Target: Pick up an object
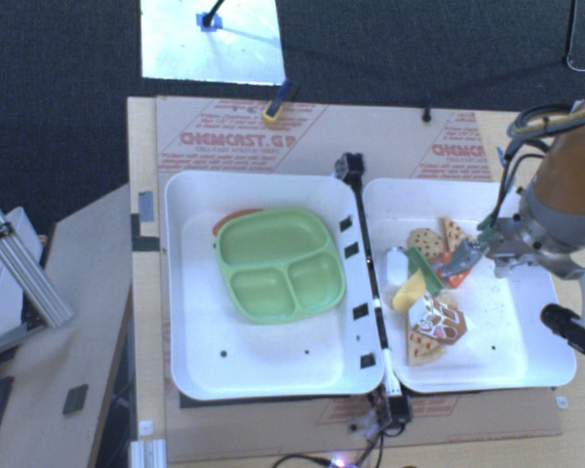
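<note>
The right bin [526,349] holds a cluster of toy food near its left side. There are a tan waffle piece [424,240], a pizza slice [452,232], a green strip [424,267], a yellow piece [407,293], a small white item [397,261] and two pizza wedges [435,324]. A small red piece [455,271] lies at the right edge of this cluster. My gripper [467,256] reaches in from the right and hangs low right over the red piece, close to or touching it. Whether anything is held is not visible.
In the left bin [200,349] lies a green divided tray [278,264], with an orange-red item [232,222] peeking from under its far left corner. A black-clipped divider [363,261] separates the bins. The right half of the right bin is bare white floor.
</note>
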You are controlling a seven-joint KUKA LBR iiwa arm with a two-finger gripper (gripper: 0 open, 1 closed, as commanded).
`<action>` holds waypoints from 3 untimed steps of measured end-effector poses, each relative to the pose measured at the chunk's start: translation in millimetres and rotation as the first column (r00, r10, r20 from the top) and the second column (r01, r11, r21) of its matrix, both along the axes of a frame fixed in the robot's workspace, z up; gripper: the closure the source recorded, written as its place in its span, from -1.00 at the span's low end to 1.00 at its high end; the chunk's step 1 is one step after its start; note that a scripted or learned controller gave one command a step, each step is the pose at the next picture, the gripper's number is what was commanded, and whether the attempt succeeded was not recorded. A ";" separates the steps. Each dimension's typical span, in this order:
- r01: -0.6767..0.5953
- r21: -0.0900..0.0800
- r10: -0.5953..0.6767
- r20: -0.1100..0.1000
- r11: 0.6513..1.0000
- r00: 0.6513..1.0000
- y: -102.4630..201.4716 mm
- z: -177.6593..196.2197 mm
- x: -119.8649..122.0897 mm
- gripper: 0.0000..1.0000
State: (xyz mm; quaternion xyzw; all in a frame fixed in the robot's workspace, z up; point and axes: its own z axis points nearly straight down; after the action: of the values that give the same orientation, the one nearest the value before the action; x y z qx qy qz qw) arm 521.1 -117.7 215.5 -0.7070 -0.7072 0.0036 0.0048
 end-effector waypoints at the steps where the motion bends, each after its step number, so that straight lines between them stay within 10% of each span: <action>1: -0.003 -0.002 0.003 0.013 1.000 1.000 0.1 6.4 2.7 -1.00; 3: 0.000 0.000 0.000 0.008 1.000 1.000 17.1 -90.9 -5.1 -1.00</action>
State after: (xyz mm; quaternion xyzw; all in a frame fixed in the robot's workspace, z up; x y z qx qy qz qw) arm 516.0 -100.5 124.6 -0.7069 -0.7073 0.0007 0.0020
